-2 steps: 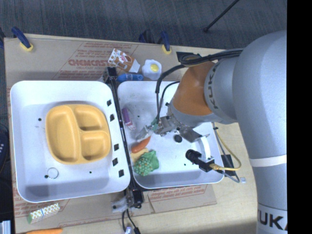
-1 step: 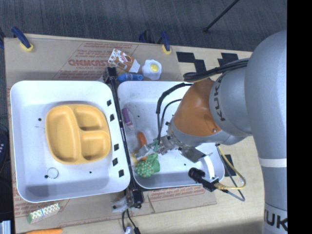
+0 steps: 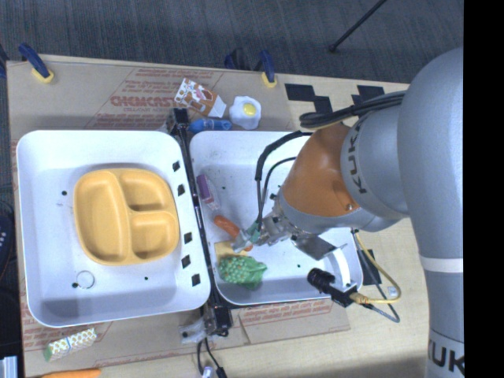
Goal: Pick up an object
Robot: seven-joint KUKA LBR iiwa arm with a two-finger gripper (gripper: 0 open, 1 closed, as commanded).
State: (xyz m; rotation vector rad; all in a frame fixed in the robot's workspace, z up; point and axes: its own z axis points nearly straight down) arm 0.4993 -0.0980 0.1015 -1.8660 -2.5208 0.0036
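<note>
My gripper [image 3: 254, 235] is low inside the right bin [image 3: 236, 152], under the orange band of the wrist, and the arm hides most of that bin. Its tip is just right of a small orange carrot-like piece [image 3: 226, 226] and above a green leafy toy [image 3: 241, 270]. A flat yellow piece [image 3: 224, 249] lies between those two, left of the tip. A slim purple item [image 3: 203, 187] lies along the bin's left wall. I see nothing lifted off the bin floor.
The left bin [image 3: 39, 211] holds a yellow divided plate [image 3: 126, 215]. Behind the bins sit a toy egg [image 3: 246, 110], a blue item [image 3: 209, 124] and a small packet [image 3: 194, 94]. A wrapped packet [image 3: 71, 342] lies at the front left.
</note>
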